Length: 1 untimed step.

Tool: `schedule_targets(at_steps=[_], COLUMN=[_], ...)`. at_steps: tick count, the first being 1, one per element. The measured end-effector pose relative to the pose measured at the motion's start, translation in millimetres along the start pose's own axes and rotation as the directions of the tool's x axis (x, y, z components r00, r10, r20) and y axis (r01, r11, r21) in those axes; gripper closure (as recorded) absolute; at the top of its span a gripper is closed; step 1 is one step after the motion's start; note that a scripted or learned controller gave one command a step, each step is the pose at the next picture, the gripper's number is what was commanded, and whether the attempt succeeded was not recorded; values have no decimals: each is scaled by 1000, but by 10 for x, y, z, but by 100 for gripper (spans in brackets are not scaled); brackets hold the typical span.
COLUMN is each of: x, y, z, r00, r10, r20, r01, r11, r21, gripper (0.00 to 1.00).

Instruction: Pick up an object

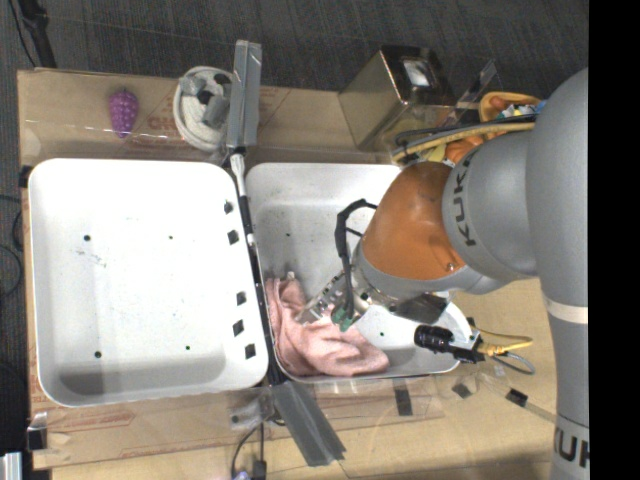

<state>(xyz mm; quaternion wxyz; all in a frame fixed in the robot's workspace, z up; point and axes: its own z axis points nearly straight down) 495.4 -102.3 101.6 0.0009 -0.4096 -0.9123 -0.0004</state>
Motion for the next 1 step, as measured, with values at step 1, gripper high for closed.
schedule_targets(at_steps=[1], x=[-507], y=[981], z=[-900], r00=[988], r10=[154], r20=[2], r01=[-154], r11=[988], r21=[1], gripper=[100])
